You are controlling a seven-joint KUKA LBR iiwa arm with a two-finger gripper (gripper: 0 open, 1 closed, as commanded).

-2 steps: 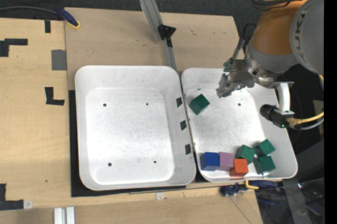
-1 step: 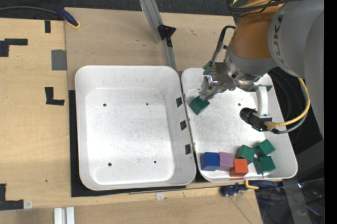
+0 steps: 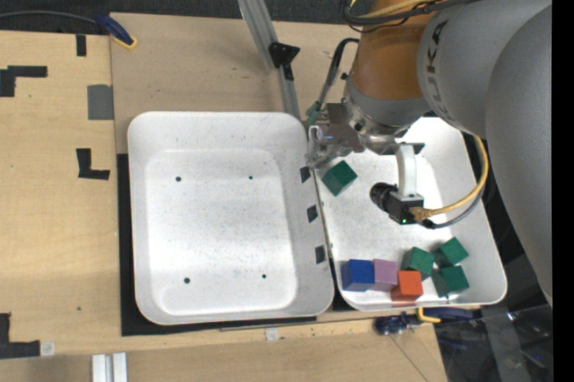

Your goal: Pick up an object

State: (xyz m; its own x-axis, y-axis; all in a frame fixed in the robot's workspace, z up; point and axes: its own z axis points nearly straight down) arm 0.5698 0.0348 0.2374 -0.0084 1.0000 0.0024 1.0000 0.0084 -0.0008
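Observation:
My gripper (image 3: pixel 321 151) hangs over the left edge of the right bin (image 3: pixel 491 277), close to the wall between the two bins. A dark green block (image 3: pixel 339 178) sits tilted just below and to the right of it, touching or nearly touching the gripper's tip; whether it is gripped is not visible. At the right bin's front lie a blue block (image 3: pixel 359 273), a pale purple block (image 3: pixel 386 272), an orange block (image 3: pixel 409 283) and three more green blocks (image 3: pixel 451 279).
The left bin (image 3: pixel 143 192) stands beside the right one. A slanted metal pole (image 3: pixel 256 4) runs down to the bins' back edge. A black fitting with a yellow cable (image 3: pixel 395 201) hangs off the wrist over the right bin.

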